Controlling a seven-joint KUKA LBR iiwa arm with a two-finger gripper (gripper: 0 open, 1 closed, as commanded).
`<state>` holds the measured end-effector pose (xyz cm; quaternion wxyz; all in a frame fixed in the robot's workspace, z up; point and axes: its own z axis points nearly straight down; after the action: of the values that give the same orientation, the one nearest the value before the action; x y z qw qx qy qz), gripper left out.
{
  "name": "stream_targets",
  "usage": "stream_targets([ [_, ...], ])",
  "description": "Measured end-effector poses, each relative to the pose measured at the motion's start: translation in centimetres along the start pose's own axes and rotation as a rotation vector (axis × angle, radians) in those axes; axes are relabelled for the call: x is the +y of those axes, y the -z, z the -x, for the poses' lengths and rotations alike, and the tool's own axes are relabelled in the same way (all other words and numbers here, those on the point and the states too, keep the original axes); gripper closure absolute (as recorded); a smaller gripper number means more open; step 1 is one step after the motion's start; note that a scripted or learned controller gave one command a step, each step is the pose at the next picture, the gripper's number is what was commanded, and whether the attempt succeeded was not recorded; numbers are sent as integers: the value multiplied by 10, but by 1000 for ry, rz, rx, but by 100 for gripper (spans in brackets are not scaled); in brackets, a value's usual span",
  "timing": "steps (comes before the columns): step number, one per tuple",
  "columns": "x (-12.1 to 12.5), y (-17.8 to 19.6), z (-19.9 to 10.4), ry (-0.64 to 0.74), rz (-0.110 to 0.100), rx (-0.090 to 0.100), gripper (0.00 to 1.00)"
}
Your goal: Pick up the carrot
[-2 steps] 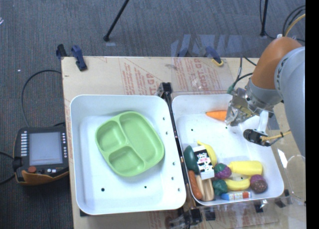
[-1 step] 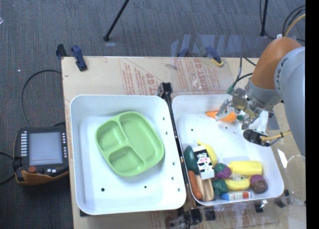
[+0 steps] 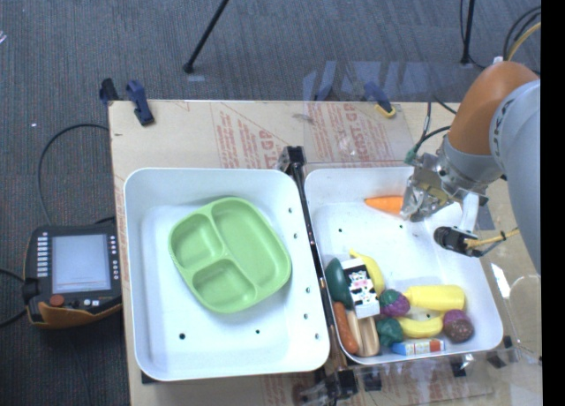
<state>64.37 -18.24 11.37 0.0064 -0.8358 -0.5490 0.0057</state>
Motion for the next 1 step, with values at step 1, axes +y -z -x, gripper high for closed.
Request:
stream_targets([
  [1,0,0,0,1,-1,-1,0],
])
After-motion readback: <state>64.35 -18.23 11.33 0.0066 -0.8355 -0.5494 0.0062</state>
